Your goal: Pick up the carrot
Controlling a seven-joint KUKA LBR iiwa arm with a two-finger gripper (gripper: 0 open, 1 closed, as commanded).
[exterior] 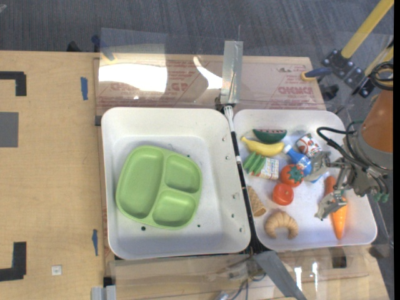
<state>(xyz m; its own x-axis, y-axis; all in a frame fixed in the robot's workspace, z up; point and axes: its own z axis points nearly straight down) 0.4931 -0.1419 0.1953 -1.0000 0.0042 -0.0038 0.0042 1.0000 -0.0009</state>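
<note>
The carrot [339,221] is orange and lies near the right wall of the right bin [359,236], its tip pointing toward the front edge. My gripper [331,201] hangs right over the carrot's upper end, close to it or touching it, and hides that part. A short red-orange piece [329,184] shows just behind the gripper; I cannot say whether it belongs to the carrot. The grey arm with its orange band [381,130] reaches in from the right.
The right bin also holds a watermelon slice [270,134], a banana [262,147], a can [308,145], a blue bottle [301,162], two tomatoes [283,194] and a croissant [282,224]. A green divided plate [159,186] lies in the left bin [119,130].
</note>
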